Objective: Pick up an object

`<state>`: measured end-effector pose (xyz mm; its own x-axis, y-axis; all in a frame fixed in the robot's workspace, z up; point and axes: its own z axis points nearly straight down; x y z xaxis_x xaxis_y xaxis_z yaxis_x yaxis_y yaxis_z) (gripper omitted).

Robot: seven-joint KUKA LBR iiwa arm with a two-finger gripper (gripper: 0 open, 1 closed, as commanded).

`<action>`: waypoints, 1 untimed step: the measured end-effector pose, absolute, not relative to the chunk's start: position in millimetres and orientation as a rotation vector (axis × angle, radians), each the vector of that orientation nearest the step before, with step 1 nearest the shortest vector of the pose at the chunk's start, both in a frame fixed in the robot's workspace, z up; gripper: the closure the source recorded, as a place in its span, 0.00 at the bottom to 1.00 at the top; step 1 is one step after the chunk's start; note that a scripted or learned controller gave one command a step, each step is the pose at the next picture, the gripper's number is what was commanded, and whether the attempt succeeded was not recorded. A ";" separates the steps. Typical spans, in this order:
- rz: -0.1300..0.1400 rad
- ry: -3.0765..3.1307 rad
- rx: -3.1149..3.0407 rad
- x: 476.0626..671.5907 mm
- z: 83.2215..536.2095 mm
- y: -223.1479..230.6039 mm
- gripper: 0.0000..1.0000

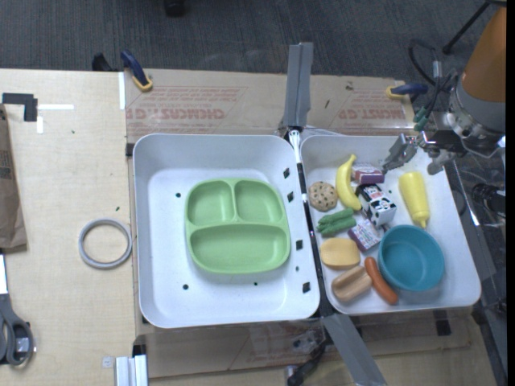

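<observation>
A: Where is the two-finger gripper seen?

B: It is seen over the far edge of the right shallow white bin, just beyond the yellow plastic banana. Whether its fingers are apart or together cannot be told; nothing is seen between them.

A: What is found around the banana?

B: A round brown cookie is placed just left of it, and a yellow plastic corn cob to its right. A blue round bowl is set nearer the camera. A green divided plate is laid in the left white bin, well left of the banana.
</observation>
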<state>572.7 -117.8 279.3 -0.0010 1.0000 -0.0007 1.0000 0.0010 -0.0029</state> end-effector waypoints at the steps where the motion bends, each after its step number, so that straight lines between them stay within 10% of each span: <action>1: 0.002 -2.430 -1.989 576.7 151.0 -92.8 0.00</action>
<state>576.7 -92.8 151.0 -0.1972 0.9804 0.0001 0.9804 0.1972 -0.0021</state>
